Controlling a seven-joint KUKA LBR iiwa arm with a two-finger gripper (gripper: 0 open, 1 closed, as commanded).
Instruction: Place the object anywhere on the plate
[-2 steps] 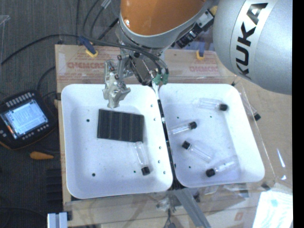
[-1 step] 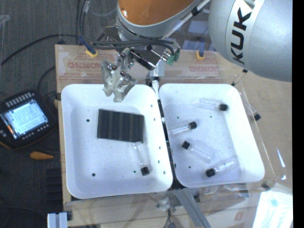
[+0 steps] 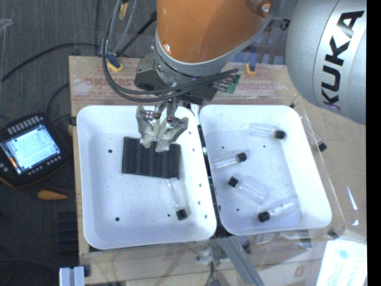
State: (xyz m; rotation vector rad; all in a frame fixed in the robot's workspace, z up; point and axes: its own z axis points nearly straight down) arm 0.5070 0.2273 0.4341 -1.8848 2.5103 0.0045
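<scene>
Orange-banded arm (image 3: 208, 22) hangs over the left bin (image 3: 101, 219) — gripper (image 3: 159, 139) narrowly parted, holding nothing, above the dark plate (image 3: 143, 162).

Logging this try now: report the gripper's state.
Gripper: over the dark plate's top edge in the left bin, nothing visible between its fingers; open or shut cannot be told.

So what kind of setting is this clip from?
Most likely a robotics lab bench: a KUKA arm with a gripper reaches over two white bins, small clear vials lie in them, and a teach pendant sits on the floor nearby.
</scene>
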